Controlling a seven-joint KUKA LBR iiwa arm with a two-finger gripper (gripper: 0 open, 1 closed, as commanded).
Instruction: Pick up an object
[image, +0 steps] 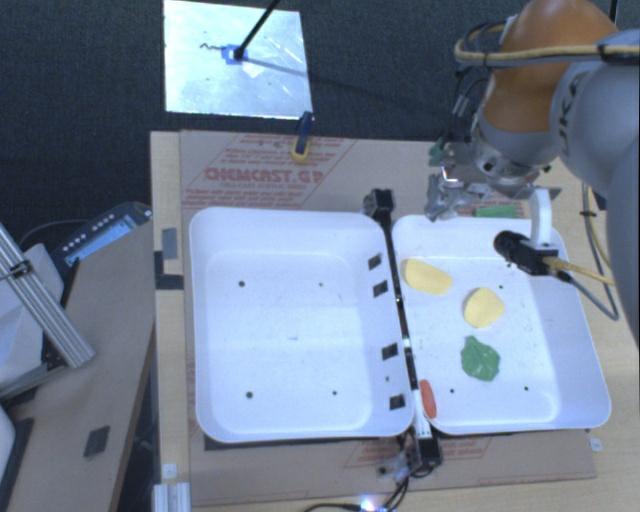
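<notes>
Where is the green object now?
The green object lies in the right bin, near its front, just below the yellow piece.

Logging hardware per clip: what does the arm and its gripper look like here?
The arm is grey with a rounded orange band above the wrist, looped with yellow and black cables. The gripper is a small metallic silver assembly. A black cylindrical part with a yellow cable sits beside it.

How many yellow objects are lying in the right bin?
2. One yellow piece lies near the right bin's left wall, toward the back. The other yellow piece lies near the middle, just above the green object. None seems hidden.
</notes>
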